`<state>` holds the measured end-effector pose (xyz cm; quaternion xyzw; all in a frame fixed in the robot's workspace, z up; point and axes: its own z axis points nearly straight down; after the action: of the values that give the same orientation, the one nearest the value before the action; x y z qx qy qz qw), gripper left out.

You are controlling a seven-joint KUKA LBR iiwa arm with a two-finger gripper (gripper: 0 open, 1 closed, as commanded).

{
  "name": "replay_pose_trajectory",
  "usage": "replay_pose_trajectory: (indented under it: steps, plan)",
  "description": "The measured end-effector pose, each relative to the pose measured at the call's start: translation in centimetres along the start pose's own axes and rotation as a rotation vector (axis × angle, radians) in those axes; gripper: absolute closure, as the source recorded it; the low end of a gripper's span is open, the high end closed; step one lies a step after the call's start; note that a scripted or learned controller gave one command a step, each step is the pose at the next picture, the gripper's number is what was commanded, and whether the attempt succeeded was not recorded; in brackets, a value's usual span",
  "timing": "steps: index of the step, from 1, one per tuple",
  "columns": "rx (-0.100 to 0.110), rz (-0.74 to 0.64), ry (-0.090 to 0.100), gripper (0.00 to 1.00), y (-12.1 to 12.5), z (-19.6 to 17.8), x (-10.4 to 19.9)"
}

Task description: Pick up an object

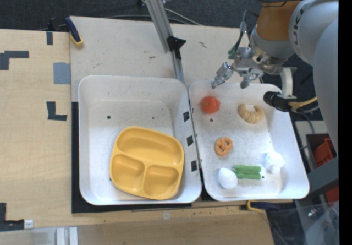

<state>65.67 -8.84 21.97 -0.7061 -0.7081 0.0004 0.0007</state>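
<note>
The right bin (290, 145) holds a red tomato (210, 104), a tan croissant (251, 113), an orange pretzel (223, 146), a white egg (227, 178), a green pea pod (247, 172) and a small white piece (274, 161). My gripper (235, 76) hangs open over the bin's far edge, above and to the right of the tomato. Nothing sits between its fingers (221, 77).
The left bin (93, 128) carries a yellow divided plate (147, 162). A grey metal pole (159, 15) slants down to the bins' shared far corner. A blue and yellow clamp (73, 31) lies at the bench's back left.
</note>
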Motion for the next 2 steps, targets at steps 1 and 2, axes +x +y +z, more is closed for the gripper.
replay_pose_trajectory:
  steps: [1,2]
  plan:
    - [0.000,0.000,0.000,0.00,0.0,0.0,0.0]
    - [0.005,0.001,-0.001,0.00,-1.0,5.4,-0.4]
